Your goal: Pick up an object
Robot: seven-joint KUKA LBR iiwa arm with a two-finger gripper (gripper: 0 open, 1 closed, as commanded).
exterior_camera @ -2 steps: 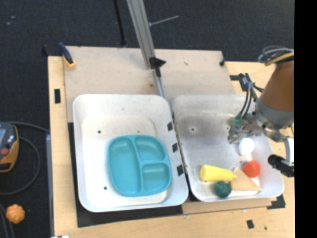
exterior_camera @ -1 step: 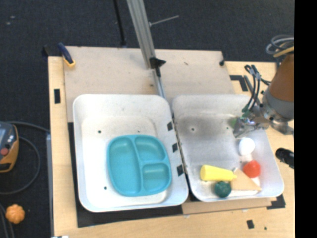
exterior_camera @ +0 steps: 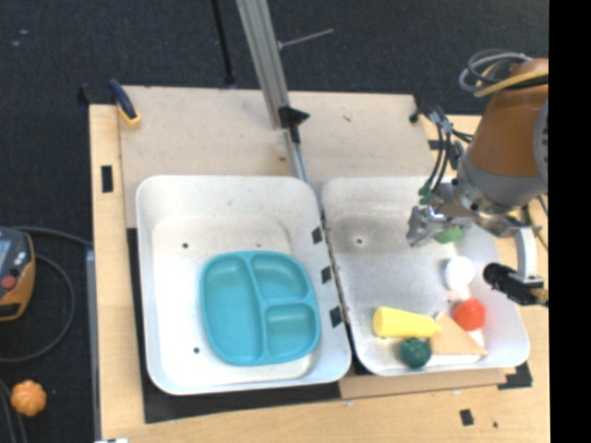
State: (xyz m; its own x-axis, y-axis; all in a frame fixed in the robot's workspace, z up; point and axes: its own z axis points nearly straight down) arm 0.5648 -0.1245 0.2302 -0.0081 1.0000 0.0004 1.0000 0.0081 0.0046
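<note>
A: where's the gripper (exterior_camera: pixel 427 225)?

B: over the right bin (exterior_camera: pixel 369 247), upper-middle part, low to the bin floor. arm (exterior_camera: pixel 503 155) comes in from the right, grey body with the orange band above the wrist

A: jaws?

B: can't tell how they stand, too small and blurred. nothing visibly between them. there's a green object (exterior_camera: pixel 450 233) just beside the gripper on its right, partly hidden under the wrist, possibly touching, can't confirm

A: other pick candidates?

B: all in the right bin. white ball (exterior_camera: pixel 458 271) near the right wall, red ball (exterior_camera: pixel 469 314) below it. yellow piece (exterior_camera: pixel 403 322) lying on its side along the near edge, dark green ball (exterior_camera: pixel 416 352) just beside it at the front, tan wedge (exterior_camera: pixel 456 342) touching or nearly touching the red ball. that cluster sits well apart from the gripper

A: obstructions?

B: cables (exterior_camera: pixel 441 155) hang off the wrist above the bin's far right corner. black bracket (exterior_camera: pixel 512 282) sticks in over the right wall next to the white ball

A: left bin (exterior_camera: pixel 166 210)?

B: blue divided tray (exterior_camera: pixel 260 306), three compartments, flat in the middle

A: around the counter (exterior_camera: pixel 203 137)?

B: aluminium post (exterior_camera: pixel 263 53) rising from the far side between the bins, blue-yellow clamp (exterior_camera: pixel 125 104) at the far left corner, small orange ball (exterior_camera: pixel 28 397) on the floor off the left edge
</note>
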